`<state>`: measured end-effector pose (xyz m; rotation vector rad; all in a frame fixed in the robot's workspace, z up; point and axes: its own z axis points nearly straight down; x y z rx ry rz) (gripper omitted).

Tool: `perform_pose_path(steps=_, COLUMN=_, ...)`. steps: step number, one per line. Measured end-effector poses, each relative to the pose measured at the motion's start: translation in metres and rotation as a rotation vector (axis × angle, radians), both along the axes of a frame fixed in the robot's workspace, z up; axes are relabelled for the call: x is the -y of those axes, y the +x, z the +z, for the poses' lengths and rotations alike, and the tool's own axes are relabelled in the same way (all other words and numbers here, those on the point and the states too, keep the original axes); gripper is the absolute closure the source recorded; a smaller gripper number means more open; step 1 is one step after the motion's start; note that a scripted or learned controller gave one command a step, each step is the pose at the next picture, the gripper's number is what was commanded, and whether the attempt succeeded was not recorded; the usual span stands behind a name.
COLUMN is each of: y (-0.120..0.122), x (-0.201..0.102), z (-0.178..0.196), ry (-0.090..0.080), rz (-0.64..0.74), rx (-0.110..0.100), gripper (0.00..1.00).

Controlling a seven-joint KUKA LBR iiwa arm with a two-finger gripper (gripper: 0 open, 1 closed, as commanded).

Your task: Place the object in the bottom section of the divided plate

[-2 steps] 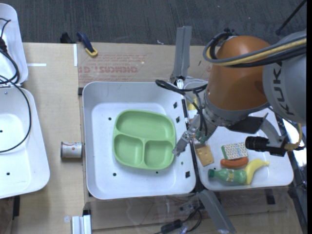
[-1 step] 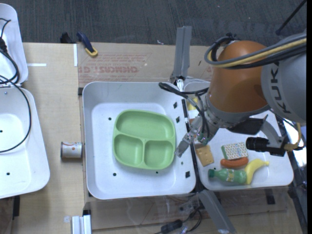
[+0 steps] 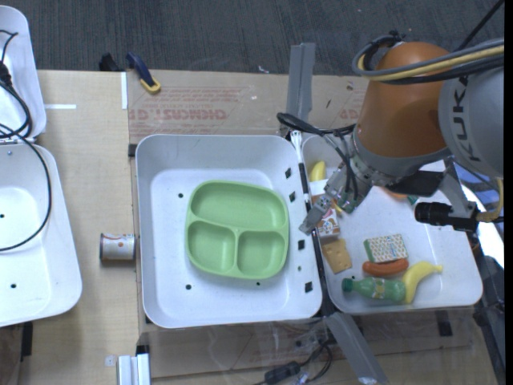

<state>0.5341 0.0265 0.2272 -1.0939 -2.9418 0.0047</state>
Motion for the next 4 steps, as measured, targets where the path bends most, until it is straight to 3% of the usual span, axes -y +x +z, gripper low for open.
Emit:
perform_pose_path(steps=1, y=0.014, x=-0.014, z=-0.039, ry=0.001, rz=0.133, rx=-0.002, gripper=0.0)
perform_pose_path(steps=2, y=0.015, x=-0.013, z=-0.033, ry=0.001, rz=0.129, rx=-0.005, gripper=1.0)
perform_pose_path(steps=3, y=0.007, x=-0.071, z=-0.016, ry=0.001, rz=0.221, rx=0.001, gripper=1.0)
perform_pose_path(steps=4, y=0.009, x=-0.07, z=-0.01, ry=0.0, rz=0.219, rx=-0.002, gripper=1.0)
